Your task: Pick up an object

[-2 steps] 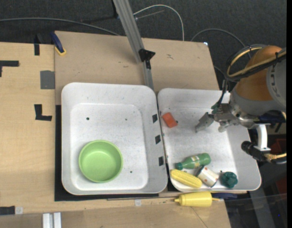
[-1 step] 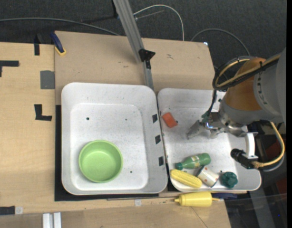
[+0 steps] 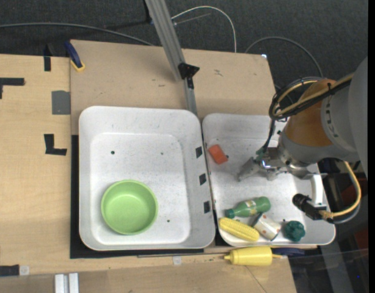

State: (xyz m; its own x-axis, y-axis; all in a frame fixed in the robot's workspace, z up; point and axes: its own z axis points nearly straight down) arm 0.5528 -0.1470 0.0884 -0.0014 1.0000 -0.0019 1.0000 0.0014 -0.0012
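Observation:
My gripper (image 3: 253, 167) hangs low over the middle of the right bin (image 3: 236, 127), reaching in from the right below the orange band of the arm. An orange block (image 3: 218, 154) lies about a hand's width to its left, apart from it. Along the bin's front edge lie a green bottle (image 3: 247, 209), a yellow corn cob (image 3: 238, 229), a small white and red piece (image 3: 267, 227) and a dark green lump (image 3: 293, 229). None of these touches the gripper, and I see nothing held in it.
The left bin (image 3: 102, 127) holds a green bowl (image 3: 129, 207) in its front left corner. A yellow bottle (image 3: 250, 256) lies on the bench just outside the right bin's front rim. A grey pole (image 3: 166, 29) slants in from the top toward the bins' shared corner.

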